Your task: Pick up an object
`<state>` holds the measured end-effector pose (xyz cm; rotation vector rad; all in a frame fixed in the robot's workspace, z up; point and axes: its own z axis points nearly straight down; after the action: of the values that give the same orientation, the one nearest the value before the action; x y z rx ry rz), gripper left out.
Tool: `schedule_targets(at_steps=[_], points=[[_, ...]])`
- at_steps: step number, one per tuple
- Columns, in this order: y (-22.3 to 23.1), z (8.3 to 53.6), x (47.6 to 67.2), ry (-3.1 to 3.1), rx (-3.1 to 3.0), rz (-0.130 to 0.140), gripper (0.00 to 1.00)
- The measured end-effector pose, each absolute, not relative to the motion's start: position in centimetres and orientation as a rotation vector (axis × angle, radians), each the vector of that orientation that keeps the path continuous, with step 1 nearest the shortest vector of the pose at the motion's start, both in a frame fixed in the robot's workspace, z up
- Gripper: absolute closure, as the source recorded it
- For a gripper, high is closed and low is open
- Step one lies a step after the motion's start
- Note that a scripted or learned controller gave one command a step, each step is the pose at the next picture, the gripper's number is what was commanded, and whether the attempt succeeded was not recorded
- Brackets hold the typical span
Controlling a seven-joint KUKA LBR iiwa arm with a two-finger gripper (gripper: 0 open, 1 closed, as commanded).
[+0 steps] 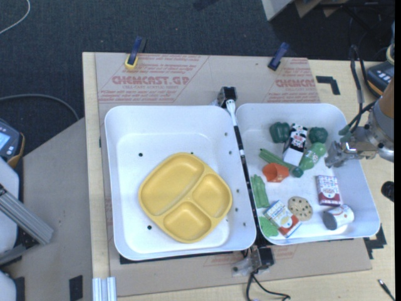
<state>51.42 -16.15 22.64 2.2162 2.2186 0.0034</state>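
The right bin (354, 168) holds several small toys. Among them are a black-and-white carton (296, 142), a green bottle (310, 157), an orange cup (274, 172), a red box (327, 189), a cookie (300, 208) and a white-and-red piece (338, 217). My gripper (335, 156) reaches in over the bin's right rim. It hangs just right of the green bottle and above the red box. I see no object held in it.
The left bin (119, 137) bears a yellow divided plate (185, 196). Green toys (279, 131) lie at the back of the right bin, and a small carton on a green leaf (281, 217) at its front. Clamps and cables sit between the bins.
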Motion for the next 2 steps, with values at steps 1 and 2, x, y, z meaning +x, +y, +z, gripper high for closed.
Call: schedule_targets(at_steps=[1,2], points=[[-10.6,22.5,54.7,2.227,2.212,0.005,1.00],[-4.9,22.5,57.3,2.228,2.212,0.006,1.00]])
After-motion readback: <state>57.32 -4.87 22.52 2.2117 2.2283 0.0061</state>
